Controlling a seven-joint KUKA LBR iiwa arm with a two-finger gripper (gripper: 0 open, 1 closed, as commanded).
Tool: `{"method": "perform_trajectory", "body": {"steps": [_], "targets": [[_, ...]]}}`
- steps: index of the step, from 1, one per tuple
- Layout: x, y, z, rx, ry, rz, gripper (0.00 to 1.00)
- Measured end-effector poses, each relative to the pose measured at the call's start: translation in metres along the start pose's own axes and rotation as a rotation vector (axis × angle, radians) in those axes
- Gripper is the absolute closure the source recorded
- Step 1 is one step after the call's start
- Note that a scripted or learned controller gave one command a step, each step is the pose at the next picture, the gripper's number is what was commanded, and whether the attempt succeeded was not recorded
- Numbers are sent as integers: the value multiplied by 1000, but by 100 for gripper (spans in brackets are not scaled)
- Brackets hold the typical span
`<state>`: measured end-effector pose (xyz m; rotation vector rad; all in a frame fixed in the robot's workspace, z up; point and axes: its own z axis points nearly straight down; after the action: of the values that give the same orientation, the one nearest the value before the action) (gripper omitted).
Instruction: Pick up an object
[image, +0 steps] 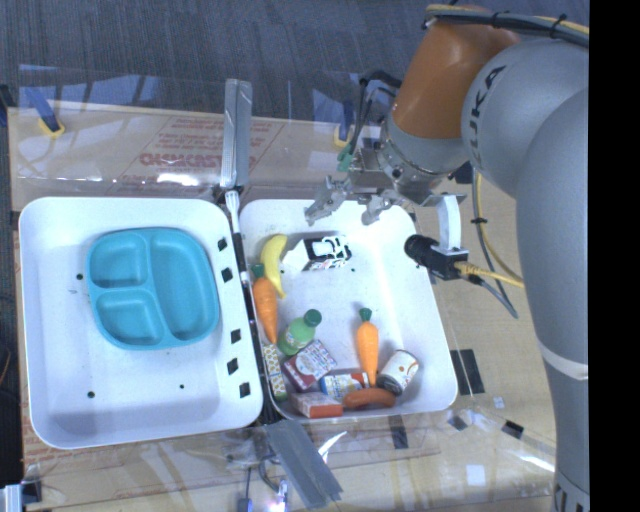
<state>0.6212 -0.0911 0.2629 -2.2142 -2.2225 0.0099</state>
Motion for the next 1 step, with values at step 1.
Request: {"method": "perform_trajectory", "body": {"steps": [1], "targets": [[-13,25,146,-27,-3,-15,0]]}}
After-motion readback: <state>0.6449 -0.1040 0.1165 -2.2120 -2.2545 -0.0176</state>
